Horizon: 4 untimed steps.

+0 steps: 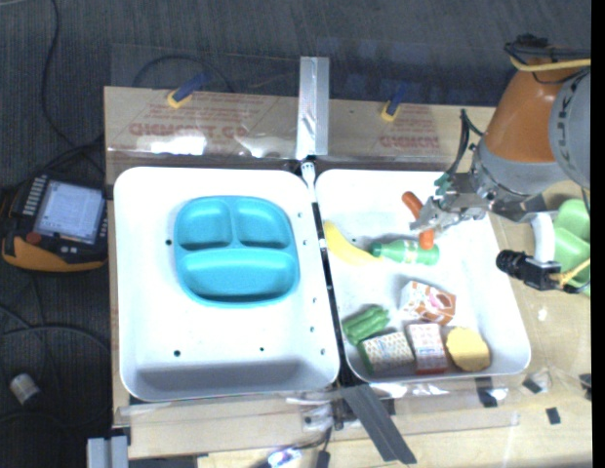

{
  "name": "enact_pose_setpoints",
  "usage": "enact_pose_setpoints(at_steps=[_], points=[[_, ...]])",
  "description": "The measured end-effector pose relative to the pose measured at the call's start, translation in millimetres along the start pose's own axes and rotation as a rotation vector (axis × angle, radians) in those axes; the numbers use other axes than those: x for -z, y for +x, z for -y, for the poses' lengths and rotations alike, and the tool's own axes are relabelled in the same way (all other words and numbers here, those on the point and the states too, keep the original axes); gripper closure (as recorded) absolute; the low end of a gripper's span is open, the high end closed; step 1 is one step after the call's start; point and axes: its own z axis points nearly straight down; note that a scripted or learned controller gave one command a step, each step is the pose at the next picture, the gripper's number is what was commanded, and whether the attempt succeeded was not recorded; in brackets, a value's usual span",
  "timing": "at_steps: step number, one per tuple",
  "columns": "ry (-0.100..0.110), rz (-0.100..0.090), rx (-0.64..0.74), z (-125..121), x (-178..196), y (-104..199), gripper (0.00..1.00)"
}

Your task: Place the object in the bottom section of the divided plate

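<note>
A blue divided plate [234, 247] lies in the left bin [146, 349], with two small sections at the far side and one wide section at the near side; all of them hold nothing. My gripper [445, 213] hangs over the far part of the right bin [512, 330]. It is just above and right of a green bottle [402, 252] lying on its side, whose orange cap [426, 235] sits under the gripper. A small orange piece [411, 203] lies just left of the gripper. Whether anything is held is hidden.
The right bin also holds a yellow banana [343, 246], a green vegetable [365, 322], a patterned packet [428, 303], two small boxes [408, 348] and a yellow block [467, 349]. A metal post [313, 105] stands behind the bins. A handheld console [57, 220] lies at the left.
</note>
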Motion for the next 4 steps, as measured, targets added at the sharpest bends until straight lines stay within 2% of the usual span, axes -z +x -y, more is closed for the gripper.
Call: enact_pose_setpoints(at_steps=[1,2,3,4], points=[[0.001,0.003,0.221,-39.4,26.6,65.0,1.0],[0.0,0.003,0.22,-39.4,26.6,65.0,0.0],[0.002,0.0,-0.007,-28.2,-13.1,68.9,0.0],[0.005,-0.001,-0.005,-29.1,-6.2,69.7,1.0]])
